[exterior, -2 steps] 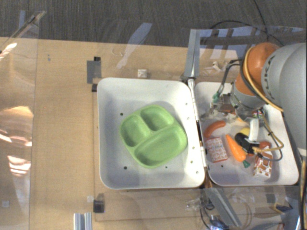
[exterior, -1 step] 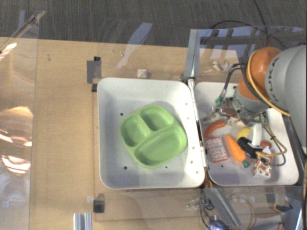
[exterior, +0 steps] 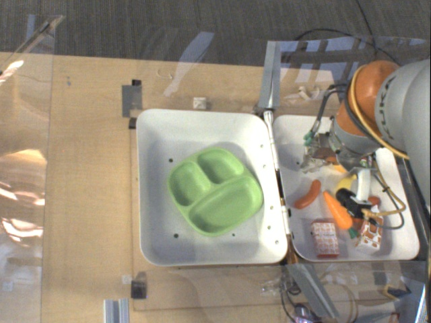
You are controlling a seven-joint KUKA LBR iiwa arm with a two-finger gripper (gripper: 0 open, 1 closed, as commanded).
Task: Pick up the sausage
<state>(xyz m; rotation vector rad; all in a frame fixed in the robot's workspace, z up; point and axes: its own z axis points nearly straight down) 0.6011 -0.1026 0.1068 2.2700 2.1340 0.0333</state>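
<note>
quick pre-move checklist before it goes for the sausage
1. Sausage in view, lying in the right bin near its left wall: ok.
2. Sausage top uncovered: ok.
3. Room around it: carrot lies close on its right, apart from it: ok, but tight.
4. Gripper above the sausage: not ok, it sits further back in the bin.
5. Finger state: cannot tell.
6. Green divided plate in the left bin, out of the way: ok.

I see even, bright overhead light; glare streaks the bench (exterior: 67,180) far from the gripper (exterior: 322,155), which looks soft and slightly blurred, casting faint shadow beneath.
</note>
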